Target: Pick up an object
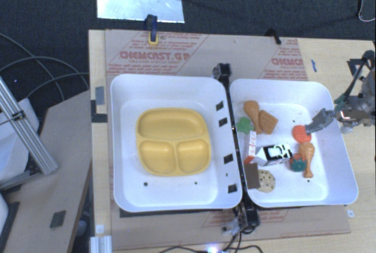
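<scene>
Two white bins side by side at mid-frame on a cardboard-topped bench [194,49]. In the left bin [120,128], just a yellow divided tray [173,140]. In the right bin [332,96], at centre right of the frame, a scatter of toy food. Reaching in from the right edge, the gripper [314,124], low over the bin's right half and tilted toward the clutter; impossible to judge from this angle whether spread or closed, and nothing seen held.

Nearest candidate: a red round piece [302,133], just beside the gripper tip, down and to the left. Directly below it, an orange drumstick [308,158] touching a small teal bit [298,165]. Farther left, a black-and-white box [276,154], a tan drumstick [252,111], a tan wedge [268,121] and a cookie [265,180].

Probably best to commit to the red piece: centre over it, straddle it cleanly, descend straight to the bin floor, clear of the drumstick, then close and lift slowly.
</scene>
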Controlling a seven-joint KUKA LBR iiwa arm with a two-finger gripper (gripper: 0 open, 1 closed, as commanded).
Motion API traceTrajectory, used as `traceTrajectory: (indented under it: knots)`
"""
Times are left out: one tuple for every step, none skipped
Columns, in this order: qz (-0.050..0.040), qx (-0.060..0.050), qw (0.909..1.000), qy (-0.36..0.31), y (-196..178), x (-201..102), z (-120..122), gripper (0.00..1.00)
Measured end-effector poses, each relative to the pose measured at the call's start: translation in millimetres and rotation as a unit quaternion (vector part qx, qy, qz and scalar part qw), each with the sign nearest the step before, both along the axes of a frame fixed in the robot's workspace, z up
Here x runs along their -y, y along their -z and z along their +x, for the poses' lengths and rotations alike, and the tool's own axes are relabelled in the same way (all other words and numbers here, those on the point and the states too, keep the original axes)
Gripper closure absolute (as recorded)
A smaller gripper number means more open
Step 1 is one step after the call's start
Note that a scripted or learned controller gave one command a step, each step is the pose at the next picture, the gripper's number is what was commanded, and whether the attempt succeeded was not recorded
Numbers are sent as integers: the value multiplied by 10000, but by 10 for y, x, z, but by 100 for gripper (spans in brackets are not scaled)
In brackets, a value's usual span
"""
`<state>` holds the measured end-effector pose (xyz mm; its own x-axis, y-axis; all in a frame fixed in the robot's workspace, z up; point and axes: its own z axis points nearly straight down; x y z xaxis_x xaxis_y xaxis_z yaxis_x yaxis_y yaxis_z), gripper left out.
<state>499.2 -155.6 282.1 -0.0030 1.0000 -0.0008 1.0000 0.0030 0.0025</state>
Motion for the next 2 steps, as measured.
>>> traceTrajectory:
  knots:
    - [23, -79, 10000, 21, 1460, 153, -166, 0]
    - [26, 8, 10000, -47, 1669, -675, 525, 0]
